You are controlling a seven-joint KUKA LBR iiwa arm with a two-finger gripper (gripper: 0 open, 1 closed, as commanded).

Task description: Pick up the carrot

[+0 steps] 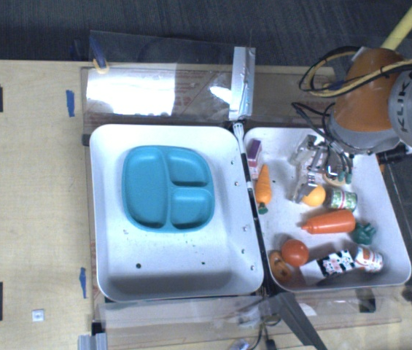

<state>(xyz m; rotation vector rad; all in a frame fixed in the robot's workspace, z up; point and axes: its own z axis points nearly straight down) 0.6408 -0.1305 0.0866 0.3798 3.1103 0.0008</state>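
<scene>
Wooden bench under two white bins

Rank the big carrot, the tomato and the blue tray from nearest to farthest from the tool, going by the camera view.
1. Big carrot: just below the tool, in the right bin.
2. Tomato: lower still, near that bin's bottom left corner.
3. Blue tray: far to the left, in the other bin.

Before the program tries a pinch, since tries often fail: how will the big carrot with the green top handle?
The carrot looks like smooth, rigid plastic, so probably light and slippery. Its round tapered body, lying flat on the bin floor, may roll or pivot if nudged.
</scene>
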